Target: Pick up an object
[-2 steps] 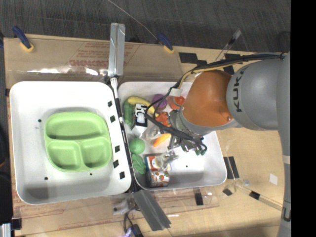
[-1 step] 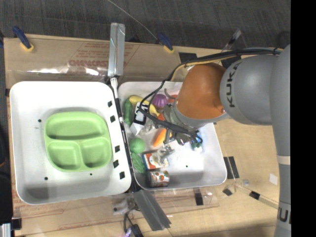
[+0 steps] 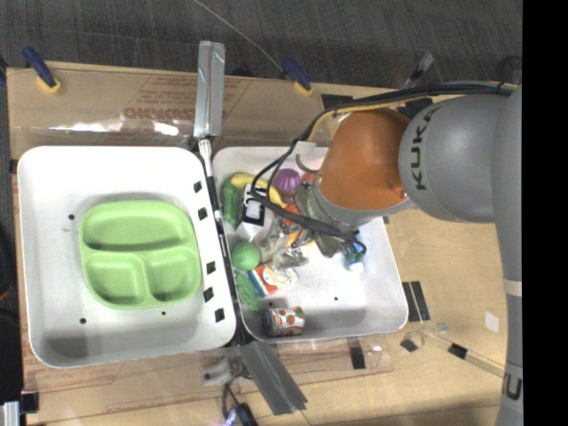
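The right bin (image 3: pixel 377 300) holds a heap of small things along its left side: a yellow banana-like piece (image 3: pixel 241 183), a purple ball (image 3: pixel 286 181), a green ball (image 3: pixel 245 256), an orange and white packet (image 3: pixel 269 280) and a small printed can (image 3: pixel 286 319) lying near the front wall. My arm's orange band (image 3: pixel 359 162) hangs over the bin's middle. Below it my gripper (image 3: pixel 286 238) reaches down into the heap, just right of the green ball. Cables and the wrist cover much of the heap around it.
The left bin (image 3: pixel 44 185) holds a light green divided tray (image 3: pixel 139 253). A metal divider bar (image 3: pixel 209 96) stands between the bins at the back. Blue clamps (image 3: pixel 43 69) grip the cardboard's far edge. The right bin's right part shows bare floor.
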Robot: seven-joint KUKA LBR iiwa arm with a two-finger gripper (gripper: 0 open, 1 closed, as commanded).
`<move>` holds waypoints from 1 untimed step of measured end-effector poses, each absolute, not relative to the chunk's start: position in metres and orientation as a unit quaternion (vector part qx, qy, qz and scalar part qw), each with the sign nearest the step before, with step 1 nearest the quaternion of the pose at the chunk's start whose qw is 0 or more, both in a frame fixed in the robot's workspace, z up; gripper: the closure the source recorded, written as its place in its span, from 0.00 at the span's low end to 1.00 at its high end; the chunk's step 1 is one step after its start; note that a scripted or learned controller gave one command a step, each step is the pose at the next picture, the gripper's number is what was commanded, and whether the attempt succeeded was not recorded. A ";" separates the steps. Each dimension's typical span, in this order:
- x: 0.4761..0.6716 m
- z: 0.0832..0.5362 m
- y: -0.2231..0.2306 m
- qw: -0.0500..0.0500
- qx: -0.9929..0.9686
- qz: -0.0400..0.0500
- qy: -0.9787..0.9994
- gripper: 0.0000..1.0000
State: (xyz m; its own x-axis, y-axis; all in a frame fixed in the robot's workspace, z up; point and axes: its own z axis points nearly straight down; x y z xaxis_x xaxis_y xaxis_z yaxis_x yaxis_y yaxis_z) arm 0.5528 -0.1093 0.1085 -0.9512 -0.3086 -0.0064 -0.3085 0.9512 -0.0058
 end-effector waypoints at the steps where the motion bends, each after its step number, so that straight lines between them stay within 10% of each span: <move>1: 0.551 0.269 -0.062 0.007 -0.054 -0.001 0.999 1.00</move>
